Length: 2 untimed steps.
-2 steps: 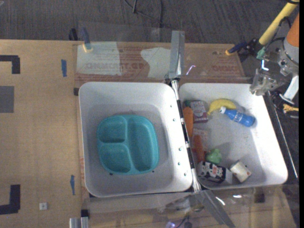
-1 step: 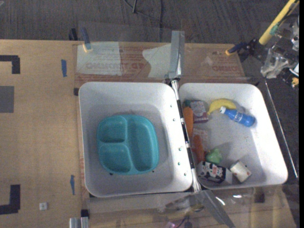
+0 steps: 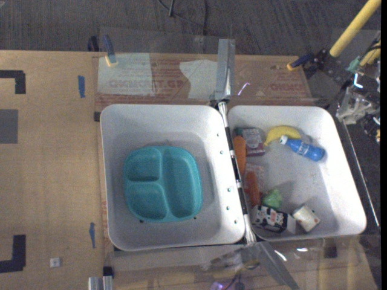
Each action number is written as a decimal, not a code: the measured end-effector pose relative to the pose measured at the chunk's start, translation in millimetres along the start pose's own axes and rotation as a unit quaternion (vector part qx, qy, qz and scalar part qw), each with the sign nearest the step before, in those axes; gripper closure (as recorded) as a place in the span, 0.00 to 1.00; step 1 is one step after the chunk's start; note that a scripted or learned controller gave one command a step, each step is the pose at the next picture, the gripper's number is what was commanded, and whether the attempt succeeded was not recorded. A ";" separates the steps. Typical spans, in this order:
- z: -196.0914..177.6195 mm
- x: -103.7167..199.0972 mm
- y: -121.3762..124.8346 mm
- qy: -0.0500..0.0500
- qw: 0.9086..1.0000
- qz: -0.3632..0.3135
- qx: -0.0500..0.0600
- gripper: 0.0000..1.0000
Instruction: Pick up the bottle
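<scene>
Plywood bench (image 3: pixel 48 180) on grey carpet bears two white bins, blue bottle (image 3: pixel 304 149) in the right bin (image 3: pixel 344 180).

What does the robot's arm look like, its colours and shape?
Little of it is clear. Beside the right bin, at its outer edge, sits a cluster of silvery-grey metal parts mixed with dark pieces, likely the arm's end. It is too blurred to make out shape or markings.

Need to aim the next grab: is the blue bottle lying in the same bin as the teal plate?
No. The bottle lies in the right bin beside the banana, while the plate sits in the left bin.
</scene>
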<state>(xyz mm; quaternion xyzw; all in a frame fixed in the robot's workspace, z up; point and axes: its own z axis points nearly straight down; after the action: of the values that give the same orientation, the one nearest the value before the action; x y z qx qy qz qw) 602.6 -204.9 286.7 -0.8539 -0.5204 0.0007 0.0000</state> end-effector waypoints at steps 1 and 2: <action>-28.0 -1.8 -18.6 0.000 0.999 0.034 -0.001 1.00; -149.7 27.5 12.8 0.000 0.985 -0.170 -0.002 1.00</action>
<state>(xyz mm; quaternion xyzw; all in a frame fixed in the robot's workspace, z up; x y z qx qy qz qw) 626.7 -186.3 436.4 -0.7531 -0.6580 -0.0004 -0.0020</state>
